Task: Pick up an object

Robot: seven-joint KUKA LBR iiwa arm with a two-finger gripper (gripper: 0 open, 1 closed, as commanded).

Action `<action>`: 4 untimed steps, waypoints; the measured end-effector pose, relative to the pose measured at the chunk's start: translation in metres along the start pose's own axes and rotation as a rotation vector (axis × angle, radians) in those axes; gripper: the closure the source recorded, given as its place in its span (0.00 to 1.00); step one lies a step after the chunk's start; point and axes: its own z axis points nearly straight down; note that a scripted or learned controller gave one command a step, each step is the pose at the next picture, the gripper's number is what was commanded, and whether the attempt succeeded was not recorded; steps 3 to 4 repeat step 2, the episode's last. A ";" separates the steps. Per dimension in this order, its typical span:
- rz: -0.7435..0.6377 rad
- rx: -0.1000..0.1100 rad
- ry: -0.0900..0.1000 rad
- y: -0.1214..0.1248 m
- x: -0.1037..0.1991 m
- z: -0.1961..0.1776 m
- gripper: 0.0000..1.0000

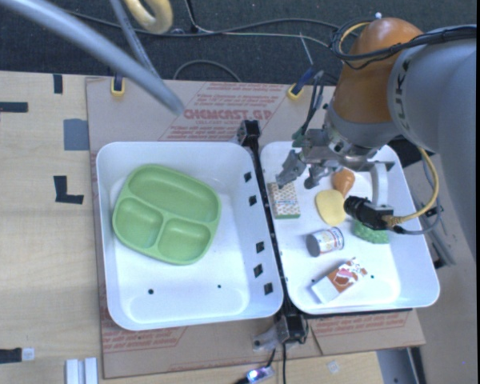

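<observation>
Reaching in from the right: bulky grey arm (440,78), smooth and rounded, with a glossy orange band above the wrist. Spread beneath everything: flat brown cardboard sheet (224,110) printed in red, bearing two shallow white bins of smooth plastic with rounded corners, left bin (184,294) and right bin (400,282), meeting along their inner walls. Lying flat in the left bin, toward its far left part: pale green plate (166,213), matte, rounded-square, moulded into three compartments. Hanging over the far left part of the right bin: gripper (302,174), dark grey metal, fingers (290,172) spread apart. Just nearer the camera, by the bin's left wall: small flat card (286,201), rectangular, finely speckled. Beside the wrist: smooth orange lump (343,181), touching a rounded yellow piece (330,206) in front of it. Toward the bin's right side: bumpy green piece (372,234). Mid-bin: small white jar (326,240), cylindrical, tipped on its side, dark grey cap pointing left. Nearest the front wall: red-and-white packet (342,279), flat, rectangular, lying slantwise.
</observation>
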 end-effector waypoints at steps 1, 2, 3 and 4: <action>-0.003 -0.002 0.001 -0.009 0.058 -0.007 1.00; -0.002 0.000 0.000 -0.022 0.108 -0.005 1.00; -0.002 0.000 0.000 -0.022 0.108 -0.005 1.00; -0.002 0.000 0.000 -0.022 0.108 -0.005 1.00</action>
